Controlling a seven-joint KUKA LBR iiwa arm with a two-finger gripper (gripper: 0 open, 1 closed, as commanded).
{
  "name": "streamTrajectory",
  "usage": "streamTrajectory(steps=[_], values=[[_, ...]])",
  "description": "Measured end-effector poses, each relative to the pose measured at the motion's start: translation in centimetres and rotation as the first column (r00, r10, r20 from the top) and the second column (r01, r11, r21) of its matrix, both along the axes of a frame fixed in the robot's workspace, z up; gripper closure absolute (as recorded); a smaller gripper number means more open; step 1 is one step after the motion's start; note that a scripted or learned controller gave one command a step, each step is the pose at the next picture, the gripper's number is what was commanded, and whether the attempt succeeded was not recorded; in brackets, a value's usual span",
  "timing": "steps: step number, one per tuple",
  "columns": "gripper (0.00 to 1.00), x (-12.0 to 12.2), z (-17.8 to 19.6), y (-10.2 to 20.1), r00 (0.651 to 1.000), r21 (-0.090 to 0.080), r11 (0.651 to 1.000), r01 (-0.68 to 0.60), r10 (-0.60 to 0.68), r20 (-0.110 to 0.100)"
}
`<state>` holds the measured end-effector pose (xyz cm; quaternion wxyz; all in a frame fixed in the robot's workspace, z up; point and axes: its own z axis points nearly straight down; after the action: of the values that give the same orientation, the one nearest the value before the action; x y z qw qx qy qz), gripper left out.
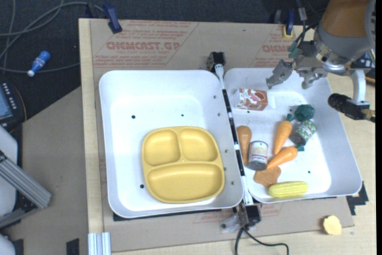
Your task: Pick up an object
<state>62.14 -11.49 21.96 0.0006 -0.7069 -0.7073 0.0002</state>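
My gripper (294,76) hangs open over the back of the right bin (343,155), its two fingers spread with nothing between them. Just below and left of it lies a small flat packet (251,99) with a red and white print. Farther forward in that bin are two orange carrots (282,136) (282,156), a dark green leafy piece (303,111), a small tin can (258,154), a brown bottle-shaped piece (243,138), a brown round piece (266,176) and a yellow corn cob (288,189).
The left bin (119,92) holds a yellow divided plate (181,163). A yellow lump (332,224) lies on the bench outside the right bin's front corner. Black clips (216,60) sit at the seam between the bins.
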Motion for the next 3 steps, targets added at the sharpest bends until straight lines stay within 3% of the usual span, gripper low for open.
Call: streamTrajectory(steps=[1, 2, 3], values=[[0.0, -1.7, -7.5, -4.6, 1.0, 0.001, 1.0, 0.005, -0.005, -0.008], [0.0, -3.4, -14.0, -3.8, 1.0, 0.002, 1.0, 0.002, -0.002, -0.008], [0.0, -6.5, -13.5, -2.4, 1.0, 0.002, 1.0, 0.002, -0.002, -0.004]])
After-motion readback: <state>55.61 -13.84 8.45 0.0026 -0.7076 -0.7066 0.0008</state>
